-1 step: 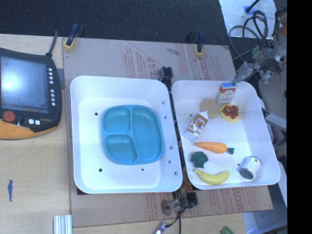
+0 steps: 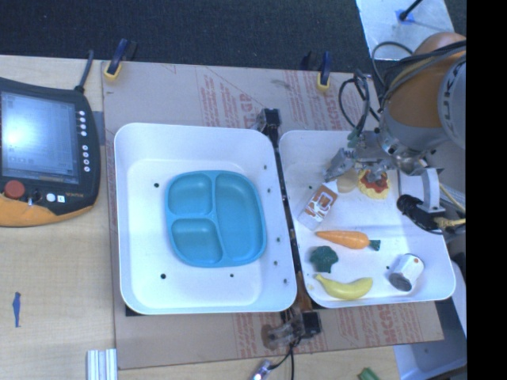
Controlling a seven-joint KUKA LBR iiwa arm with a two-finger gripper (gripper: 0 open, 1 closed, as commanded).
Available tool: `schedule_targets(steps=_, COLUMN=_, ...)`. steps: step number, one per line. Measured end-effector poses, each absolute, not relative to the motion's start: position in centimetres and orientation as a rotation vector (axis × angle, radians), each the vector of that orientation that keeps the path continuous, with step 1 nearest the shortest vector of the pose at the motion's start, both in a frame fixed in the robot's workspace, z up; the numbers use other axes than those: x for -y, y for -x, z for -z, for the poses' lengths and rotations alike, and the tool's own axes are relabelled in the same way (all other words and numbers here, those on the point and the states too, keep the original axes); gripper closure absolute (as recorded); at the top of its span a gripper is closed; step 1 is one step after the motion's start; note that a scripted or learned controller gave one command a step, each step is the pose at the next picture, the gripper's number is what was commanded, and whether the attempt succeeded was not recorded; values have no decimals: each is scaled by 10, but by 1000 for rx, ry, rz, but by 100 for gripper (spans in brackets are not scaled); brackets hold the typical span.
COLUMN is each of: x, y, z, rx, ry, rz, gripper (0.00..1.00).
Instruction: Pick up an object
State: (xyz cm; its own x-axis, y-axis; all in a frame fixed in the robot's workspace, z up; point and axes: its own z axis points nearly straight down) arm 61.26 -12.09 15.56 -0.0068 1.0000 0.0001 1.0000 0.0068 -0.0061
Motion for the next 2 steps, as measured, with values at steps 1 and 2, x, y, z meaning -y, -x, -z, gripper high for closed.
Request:
schedule_targets(steps=1, x=103, y=-609, z=-114, rx=2227, ry=2212, rz=-8, gripper=0)
schedule_targets(steps=2, x=98, y=-607, z=-92, rx=2226, ry=2213, rz=-7, gripper=0)
